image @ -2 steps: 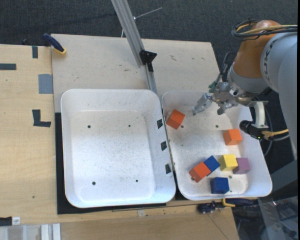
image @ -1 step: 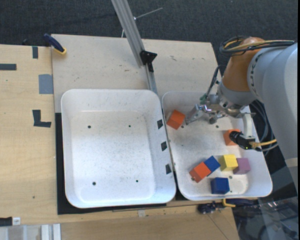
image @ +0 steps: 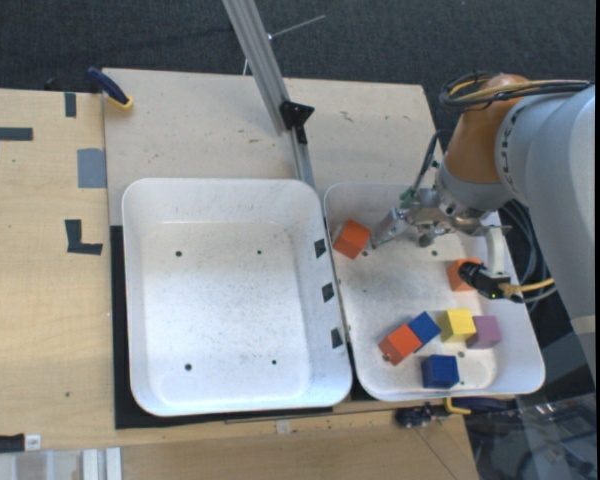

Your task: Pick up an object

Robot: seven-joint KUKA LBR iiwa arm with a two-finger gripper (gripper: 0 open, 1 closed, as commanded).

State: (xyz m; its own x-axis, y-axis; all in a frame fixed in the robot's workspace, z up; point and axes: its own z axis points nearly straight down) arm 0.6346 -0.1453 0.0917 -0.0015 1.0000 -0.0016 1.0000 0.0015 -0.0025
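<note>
Light falls bright and even from above, leaving only soft, short shadows beneath the coloured blocks [image: 435, 340]. The white bins [image: 225, 293] are nearly washed out, their rims glaring. The dark floor [image: 400, 18] looks grainy. Focus is rather soft throughout; the tool [image: 405, 223] seems slightly blurred, perhaps from motion.

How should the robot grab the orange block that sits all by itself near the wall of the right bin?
Grip the orange block across two opposite flat sides, probably coming straight down from above. It sits close to the right bin's left wall, so a sideways approach looks cramped. It lies turned at an angle, so the jaws should likely turn to match its faces. Nothing else crowds it.
</note>
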